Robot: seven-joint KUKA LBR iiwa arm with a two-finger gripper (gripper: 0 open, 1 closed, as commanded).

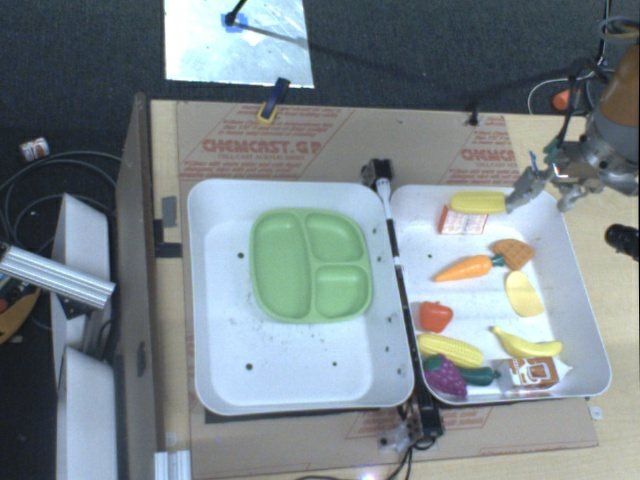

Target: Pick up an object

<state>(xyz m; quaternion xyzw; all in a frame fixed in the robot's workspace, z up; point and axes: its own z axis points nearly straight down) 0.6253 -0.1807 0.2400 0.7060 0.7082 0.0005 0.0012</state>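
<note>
Hand (548, 186) hovers over top-right corner of right bin (580, 298), fingers spread wide, nothing betw them. Right bin holds the items: yellow block (478, 202) & carton (462, 222) near hand, carrot (464, 267), tomato (434, 315), corn (451, 348), grapes (447, 376), banana (527, 344). Left bin (225, 298) has green tray (309, 265), w/ 3 sections
</note>
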